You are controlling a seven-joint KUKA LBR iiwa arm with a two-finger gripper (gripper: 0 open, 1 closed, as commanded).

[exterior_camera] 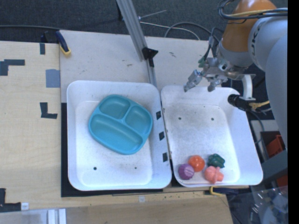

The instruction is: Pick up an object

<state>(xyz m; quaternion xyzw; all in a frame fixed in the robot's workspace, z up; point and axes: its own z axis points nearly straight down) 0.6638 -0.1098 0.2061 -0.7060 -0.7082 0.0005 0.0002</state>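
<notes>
Hovering over the far edge of the right bin (243,139), up near the top-right corner: gripper (202,85), fingers (191,84) looking spread apart, nothing between them. Hanging off the grey arm (268,41) with the orange band (250,8), reaching in from the right.

Sitting well apart from the gripper, down in the near corner of that same bin: four small toys huddled together. Orange ball (196,162) at the top left of the bunch, green piece (216,160) just beside it on the right, purple one (186,172) lower left, pink one (213,174) lower right, touching or nearly touching the neighbours. Can't really tell what each is meant to be, too small.

Lying in the left bin (77,139): blue divided plate (121,123), three compartments, turned at a slant, taking up the middle.

Running across the worktop (28,125) from the top down to the gap between the bins: a metal rail (133,24).
</notes>
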